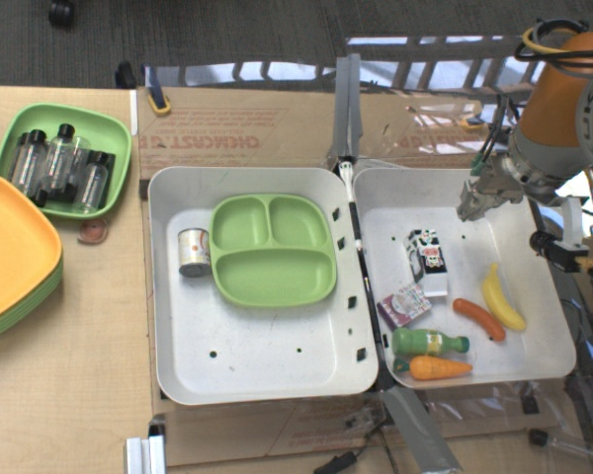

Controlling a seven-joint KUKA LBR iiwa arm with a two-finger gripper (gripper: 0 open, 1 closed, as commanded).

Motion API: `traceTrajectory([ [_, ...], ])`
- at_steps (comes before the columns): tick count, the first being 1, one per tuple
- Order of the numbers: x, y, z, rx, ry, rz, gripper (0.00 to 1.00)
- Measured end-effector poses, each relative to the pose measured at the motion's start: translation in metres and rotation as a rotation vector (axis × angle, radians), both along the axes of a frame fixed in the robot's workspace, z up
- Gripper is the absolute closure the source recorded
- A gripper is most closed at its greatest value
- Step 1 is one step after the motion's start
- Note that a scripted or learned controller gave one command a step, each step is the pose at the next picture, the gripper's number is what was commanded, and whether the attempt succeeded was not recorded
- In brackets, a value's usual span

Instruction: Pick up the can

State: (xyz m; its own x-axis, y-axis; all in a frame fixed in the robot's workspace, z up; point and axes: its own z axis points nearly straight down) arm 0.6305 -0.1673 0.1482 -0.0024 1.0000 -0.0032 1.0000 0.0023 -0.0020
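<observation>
Can (193, 253) touching green plate (273, 249), left bin (247, 373)

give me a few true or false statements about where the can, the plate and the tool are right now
1. The can lies in the left bin. True.
2. The can sits on top of the green divided plate. False: it lies beside the plate's left edge, on the bin floor.
3. The tool is over the right bin. True.
4. The banana shares a bin with the can. False: it lies in the right bin, next to the sausage.
</observation>
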Motion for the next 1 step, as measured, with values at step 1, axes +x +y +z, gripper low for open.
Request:
traceTrajectory([
  [1,0.0163,-0.0189,0.0858,0.001,-0.002,0.012,1.0],
])
